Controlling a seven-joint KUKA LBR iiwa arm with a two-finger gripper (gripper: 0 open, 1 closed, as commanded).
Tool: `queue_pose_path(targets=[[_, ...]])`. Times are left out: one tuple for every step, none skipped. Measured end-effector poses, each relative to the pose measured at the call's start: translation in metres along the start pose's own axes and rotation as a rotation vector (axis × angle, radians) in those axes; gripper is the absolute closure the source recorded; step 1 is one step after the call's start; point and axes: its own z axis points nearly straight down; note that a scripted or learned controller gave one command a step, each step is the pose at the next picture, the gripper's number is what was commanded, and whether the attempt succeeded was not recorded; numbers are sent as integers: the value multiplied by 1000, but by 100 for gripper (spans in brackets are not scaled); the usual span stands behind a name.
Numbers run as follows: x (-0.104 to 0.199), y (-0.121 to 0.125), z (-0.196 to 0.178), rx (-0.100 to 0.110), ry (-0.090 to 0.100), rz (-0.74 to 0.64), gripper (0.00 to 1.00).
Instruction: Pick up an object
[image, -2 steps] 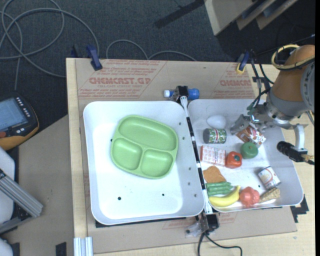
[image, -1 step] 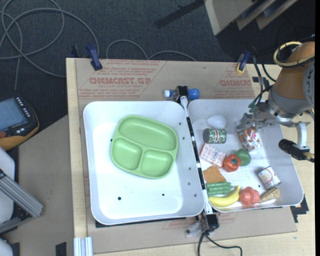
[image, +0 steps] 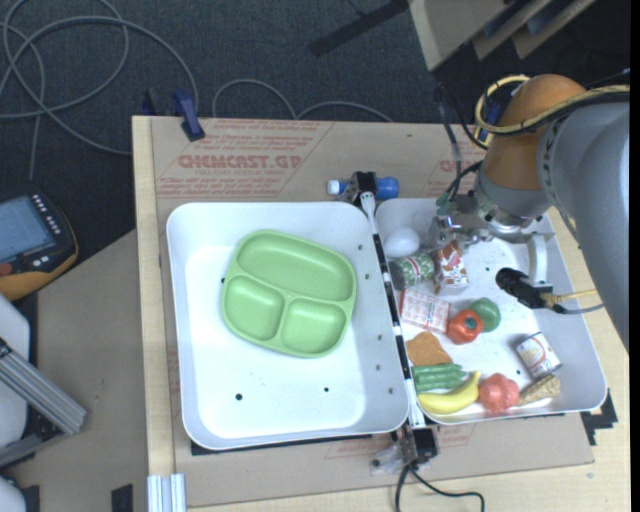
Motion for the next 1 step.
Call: queue_pose_path(targets=[[50, -63, -99, 2, 0, 0, 100]])
